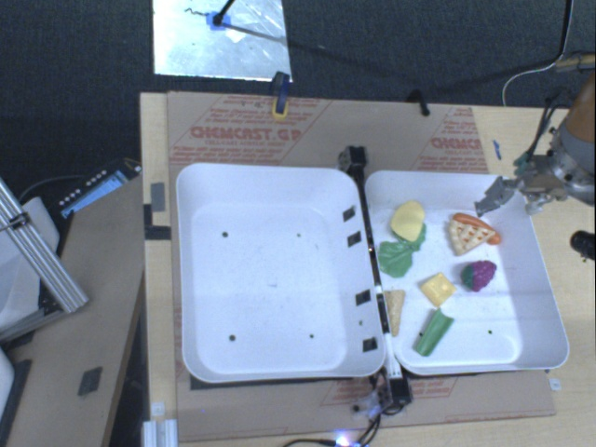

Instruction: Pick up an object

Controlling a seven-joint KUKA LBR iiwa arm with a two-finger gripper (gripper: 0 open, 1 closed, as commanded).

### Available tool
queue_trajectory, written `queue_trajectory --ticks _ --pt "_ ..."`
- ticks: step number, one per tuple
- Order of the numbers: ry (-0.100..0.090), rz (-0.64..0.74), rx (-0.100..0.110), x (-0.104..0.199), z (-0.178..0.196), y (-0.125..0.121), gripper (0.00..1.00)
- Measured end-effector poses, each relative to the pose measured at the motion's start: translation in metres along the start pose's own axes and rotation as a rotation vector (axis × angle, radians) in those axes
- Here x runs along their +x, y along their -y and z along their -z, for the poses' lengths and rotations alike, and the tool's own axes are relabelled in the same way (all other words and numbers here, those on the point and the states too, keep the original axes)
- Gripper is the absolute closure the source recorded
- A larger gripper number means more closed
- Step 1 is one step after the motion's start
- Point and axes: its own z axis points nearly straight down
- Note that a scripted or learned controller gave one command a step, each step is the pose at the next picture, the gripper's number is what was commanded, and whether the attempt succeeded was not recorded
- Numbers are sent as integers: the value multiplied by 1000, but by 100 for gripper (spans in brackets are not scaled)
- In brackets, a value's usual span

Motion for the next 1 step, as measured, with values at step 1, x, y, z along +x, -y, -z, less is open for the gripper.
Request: queue_trajectory --ticks 1 --pt "-4 3 9 19 -130 -16 0"
